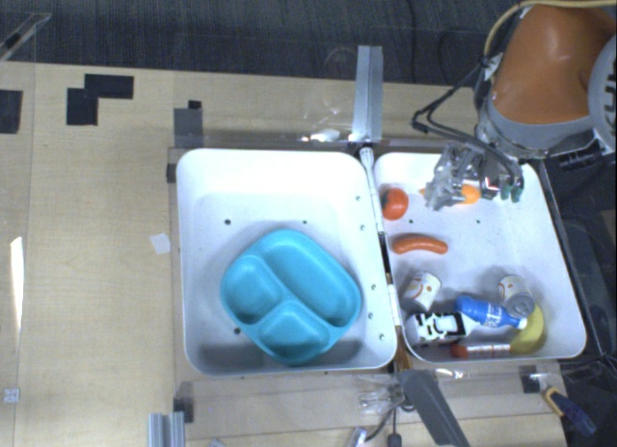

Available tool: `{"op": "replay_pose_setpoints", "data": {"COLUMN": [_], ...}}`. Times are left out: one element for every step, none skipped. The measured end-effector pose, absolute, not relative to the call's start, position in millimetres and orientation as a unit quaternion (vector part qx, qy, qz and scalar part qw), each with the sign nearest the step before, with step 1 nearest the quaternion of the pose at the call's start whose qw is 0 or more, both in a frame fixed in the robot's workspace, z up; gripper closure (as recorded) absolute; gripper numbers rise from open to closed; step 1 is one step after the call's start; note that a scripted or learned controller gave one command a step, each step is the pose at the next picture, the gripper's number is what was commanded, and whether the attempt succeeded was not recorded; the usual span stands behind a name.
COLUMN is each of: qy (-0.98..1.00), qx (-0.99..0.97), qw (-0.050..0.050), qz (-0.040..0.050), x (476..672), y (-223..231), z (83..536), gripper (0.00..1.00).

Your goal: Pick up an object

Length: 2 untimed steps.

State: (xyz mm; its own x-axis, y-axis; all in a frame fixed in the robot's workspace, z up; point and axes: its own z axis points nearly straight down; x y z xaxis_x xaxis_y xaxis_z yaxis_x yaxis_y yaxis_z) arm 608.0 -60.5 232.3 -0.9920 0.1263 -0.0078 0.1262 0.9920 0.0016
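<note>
My gripper [472,183] hangs over the back of the right bin [559,243], under the arm's orange band. A small orange object [469,195] shows right beneath it, partly hidden by the gripper; whether it is held or lying on the bin floor is unclear. Left of it lies a red-orange tomato-like ball [394,203]. A sausage [419,244] lies near the bin's middle. Along the front are a small can [420,289], a blue bottle [490,313], a yellow banana [529,332], a second can [512,290], a black-and-white toy [436,326] and a red marker [480,348].
The left bin [207,204] holds a blue divided plate [289,293] lying at its front middle. A metal post [368,93] stands behind the wall shared by the bins. Black cables [434,113] run behind the right bin near the arm.
</note>
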Motion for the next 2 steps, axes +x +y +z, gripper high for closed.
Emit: {"op": "replay_pose_setpoints", "data": {"qy": [1.0,0.995], "qx": [-0.002,-0.104], "qw": [0.006,0.005], "qz": [-0.0004,-0.0014], "x": [570.3,515.7], "y": [-81.3,-145.7], "z": [304.2,263.3], "gripper": [1.0,1.0]}}
